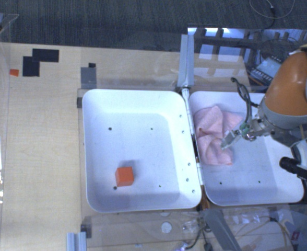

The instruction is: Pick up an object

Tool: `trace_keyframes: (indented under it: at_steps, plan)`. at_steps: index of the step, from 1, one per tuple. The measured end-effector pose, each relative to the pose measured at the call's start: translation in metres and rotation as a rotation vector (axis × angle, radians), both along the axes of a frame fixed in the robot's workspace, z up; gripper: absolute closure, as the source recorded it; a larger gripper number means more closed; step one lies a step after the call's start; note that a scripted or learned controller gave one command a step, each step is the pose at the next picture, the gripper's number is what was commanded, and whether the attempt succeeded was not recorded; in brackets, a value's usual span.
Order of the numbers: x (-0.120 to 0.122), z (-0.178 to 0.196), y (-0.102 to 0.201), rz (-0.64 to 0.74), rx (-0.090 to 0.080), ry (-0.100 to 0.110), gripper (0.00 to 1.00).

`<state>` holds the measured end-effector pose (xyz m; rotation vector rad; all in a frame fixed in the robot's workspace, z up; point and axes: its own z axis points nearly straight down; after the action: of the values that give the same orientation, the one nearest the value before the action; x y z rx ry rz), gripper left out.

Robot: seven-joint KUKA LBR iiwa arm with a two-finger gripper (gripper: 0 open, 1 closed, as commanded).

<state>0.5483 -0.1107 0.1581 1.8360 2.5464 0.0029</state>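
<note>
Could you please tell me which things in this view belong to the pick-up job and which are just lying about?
Job:
pink cloth in the right bin
orange block in the left bin
gripper over the cloth

Lying about:
black patches on the bench

I see a robotics lab, pale wooden bench [38,156] with black tape markers [38,60], two shallow white plastic bins [98,192], grey-and-orange industrial arm [294,88], loose cabling [271,7]

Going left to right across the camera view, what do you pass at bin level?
Left bin → orange block → divider between the bins → right bin → pink cloth → pincer at the cloth's right edge → grey arm with orange band.
</note>
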Motion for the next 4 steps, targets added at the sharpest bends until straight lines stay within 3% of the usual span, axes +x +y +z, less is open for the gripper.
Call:
trace_keyframes:
  at_steps: [1,2,3,4]
  plan:
    - [0.123,-0.063,-0.003,0.084,-0.001,0.003,0.00]
    - [0.074,-0.066,0.002,0.041,-0.002,-0.013,0.00]
    - [0.051,-0.066,0.012,0.060,-0.004,-0.017,0.00]
    - [0.028,0.029,0.049,-0.035,0.000,-0.008,0.00]
